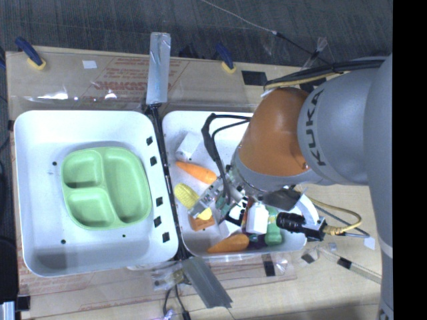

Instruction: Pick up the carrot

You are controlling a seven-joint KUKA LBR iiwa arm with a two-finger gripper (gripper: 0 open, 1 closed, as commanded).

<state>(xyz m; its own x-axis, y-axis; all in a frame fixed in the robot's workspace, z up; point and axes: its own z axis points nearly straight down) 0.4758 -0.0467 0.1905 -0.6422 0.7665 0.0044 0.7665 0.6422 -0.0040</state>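
Noted gripper [223, 202] low in right bin [193, 117], amid clutter just beside corn [185, 194]; cannot tell whether spread or closed, nothing seen held. Best to aim at carrot [195, 172] near that bin's left wall, closing across its narrow width, keeping off corn, lifting straight. Counted: two bins, one green plate [105, 187] in left bin [80, 116], one corn, two carrot-like pieces, second [229, 243] by near wall.

Even overhead light, soft shadows inside the white bins [40, 132], glare on taped plastic sheet [100, 89] — slightly soft focus
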